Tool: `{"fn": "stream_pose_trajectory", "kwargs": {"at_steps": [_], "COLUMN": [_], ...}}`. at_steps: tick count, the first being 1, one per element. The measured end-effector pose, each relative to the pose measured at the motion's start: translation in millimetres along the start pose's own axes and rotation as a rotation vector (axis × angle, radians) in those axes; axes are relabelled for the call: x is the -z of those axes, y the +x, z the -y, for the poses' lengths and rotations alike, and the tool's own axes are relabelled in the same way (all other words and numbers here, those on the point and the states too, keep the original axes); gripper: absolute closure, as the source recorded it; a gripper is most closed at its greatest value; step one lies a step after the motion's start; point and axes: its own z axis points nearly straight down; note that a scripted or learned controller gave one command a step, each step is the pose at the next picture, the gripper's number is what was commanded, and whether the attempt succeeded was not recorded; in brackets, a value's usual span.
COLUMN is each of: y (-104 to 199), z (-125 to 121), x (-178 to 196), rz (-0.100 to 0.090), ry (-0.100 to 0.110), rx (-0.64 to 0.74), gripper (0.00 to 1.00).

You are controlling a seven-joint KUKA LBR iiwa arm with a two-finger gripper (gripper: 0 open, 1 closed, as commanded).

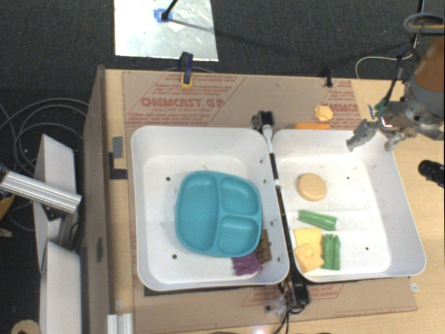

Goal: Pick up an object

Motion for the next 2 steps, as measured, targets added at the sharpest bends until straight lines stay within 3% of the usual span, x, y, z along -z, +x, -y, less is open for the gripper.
{"fn": "stream_pose_trajectory", "kwargs": {"at_steps": [1,2], "y": [55.2,53.3], "z": [79.6,128.2], "x": [-78.9,-162.8], "rz": [-0.006,-0.004], "ry": [0.013,0.009], "rx": [-0.001,-0.004], "gripper": [0.00,0.00]}}
